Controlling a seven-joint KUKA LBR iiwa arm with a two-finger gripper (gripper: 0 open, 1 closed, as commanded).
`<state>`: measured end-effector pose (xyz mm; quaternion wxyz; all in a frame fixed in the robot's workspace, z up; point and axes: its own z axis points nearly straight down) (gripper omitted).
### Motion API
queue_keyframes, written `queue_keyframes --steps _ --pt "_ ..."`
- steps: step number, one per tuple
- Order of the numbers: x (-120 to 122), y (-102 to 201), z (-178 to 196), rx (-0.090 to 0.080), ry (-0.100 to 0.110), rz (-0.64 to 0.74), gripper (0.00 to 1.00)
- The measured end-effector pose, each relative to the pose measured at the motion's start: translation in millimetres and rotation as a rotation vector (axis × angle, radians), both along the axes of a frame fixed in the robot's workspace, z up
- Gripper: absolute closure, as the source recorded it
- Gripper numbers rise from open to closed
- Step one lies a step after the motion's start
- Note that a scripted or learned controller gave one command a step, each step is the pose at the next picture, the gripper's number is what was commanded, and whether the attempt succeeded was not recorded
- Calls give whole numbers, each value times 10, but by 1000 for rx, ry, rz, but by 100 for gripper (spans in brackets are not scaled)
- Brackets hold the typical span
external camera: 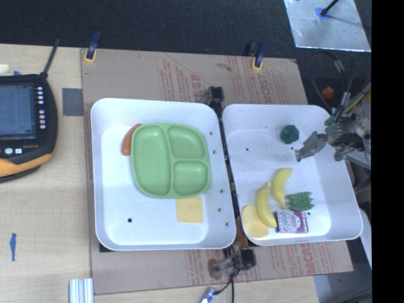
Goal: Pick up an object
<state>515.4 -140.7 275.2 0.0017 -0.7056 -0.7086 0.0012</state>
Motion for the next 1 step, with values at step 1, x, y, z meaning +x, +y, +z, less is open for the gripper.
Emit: queue_keyframes --steps 1 --pt "430 -87 -783 -1 2 0 0"
